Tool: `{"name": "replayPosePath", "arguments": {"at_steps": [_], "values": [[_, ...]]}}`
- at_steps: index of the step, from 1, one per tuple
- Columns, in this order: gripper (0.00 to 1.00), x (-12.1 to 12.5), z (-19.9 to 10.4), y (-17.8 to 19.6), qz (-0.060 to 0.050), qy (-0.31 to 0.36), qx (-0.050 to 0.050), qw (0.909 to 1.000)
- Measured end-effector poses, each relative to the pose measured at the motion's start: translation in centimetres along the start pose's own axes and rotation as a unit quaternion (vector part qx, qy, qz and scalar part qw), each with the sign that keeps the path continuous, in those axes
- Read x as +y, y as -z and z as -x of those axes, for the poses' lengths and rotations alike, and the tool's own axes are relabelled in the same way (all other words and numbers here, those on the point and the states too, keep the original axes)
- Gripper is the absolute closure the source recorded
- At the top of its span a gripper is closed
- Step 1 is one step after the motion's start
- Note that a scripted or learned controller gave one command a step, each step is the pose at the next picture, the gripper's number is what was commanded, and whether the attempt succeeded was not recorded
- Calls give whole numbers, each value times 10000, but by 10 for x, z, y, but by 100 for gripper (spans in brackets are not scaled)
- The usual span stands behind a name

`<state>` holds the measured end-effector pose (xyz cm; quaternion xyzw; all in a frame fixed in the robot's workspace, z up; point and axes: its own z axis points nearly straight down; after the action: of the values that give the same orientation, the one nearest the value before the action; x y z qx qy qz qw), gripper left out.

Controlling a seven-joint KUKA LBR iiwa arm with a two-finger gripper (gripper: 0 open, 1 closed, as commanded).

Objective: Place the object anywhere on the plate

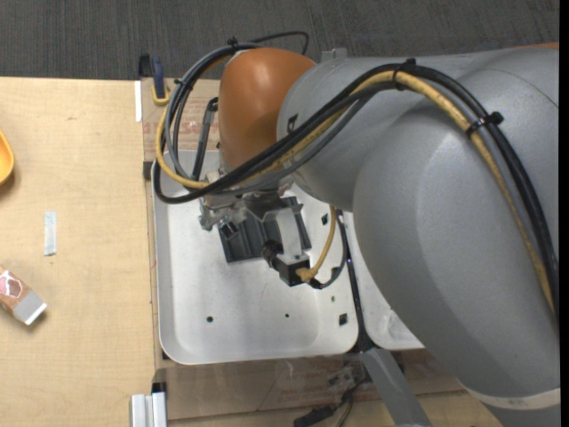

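My grey arm (427,176) with its orange band (253,96) reaches in from the right and covers much of the view. The dark gripper (244,238) hangs low over the back part of the left white bin (240,327), close to its floor. Cables loop around the wrist. The arm hides the right bin almost entirely, and whatever lies under the gripper body is hidden too.
On the wooden bench to the left lie an orange item (4,160) at the frame's edge, a small pale strip (50,234), and a brown and white packet (20,296). The bin's front floor shows a few small dark holes.
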<state>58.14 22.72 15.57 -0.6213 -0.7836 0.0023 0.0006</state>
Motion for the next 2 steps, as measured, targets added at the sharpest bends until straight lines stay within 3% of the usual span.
{"name": "replayPosePath", "arguments": {"at_steps": [1,2], "values": [[100,-24,7,28,12,2037,1,9790],[100,73,30,45,17,2916,-6,9566]]}}
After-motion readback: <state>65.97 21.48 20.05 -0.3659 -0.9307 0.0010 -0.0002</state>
